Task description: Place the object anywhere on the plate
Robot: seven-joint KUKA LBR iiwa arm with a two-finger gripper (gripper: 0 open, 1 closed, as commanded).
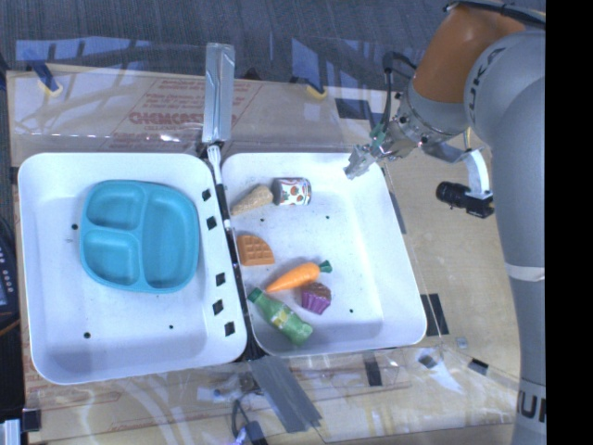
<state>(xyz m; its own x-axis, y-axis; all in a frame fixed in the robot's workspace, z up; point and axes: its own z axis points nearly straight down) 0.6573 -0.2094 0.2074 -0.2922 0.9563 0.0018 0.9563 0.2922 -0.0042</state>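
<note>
Over the right bin's far corner the gripper (359, 164) hovers, its opening impossible to judge and nothing visibly held. Candidate objects, such as the carrot (295, 276), lie loose in that bin, well apart from the blue plate (139, 235) awaiting delivery in the left bin.

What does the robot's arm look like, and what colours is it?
The arm is thick, smooth and rounded, mostly grey, with an orange band above the wrist. Dark cables loop near the wrist, and a black knob sticks out from its side. The gripper at its tip is small and metallic, with a bit of green.
</note>
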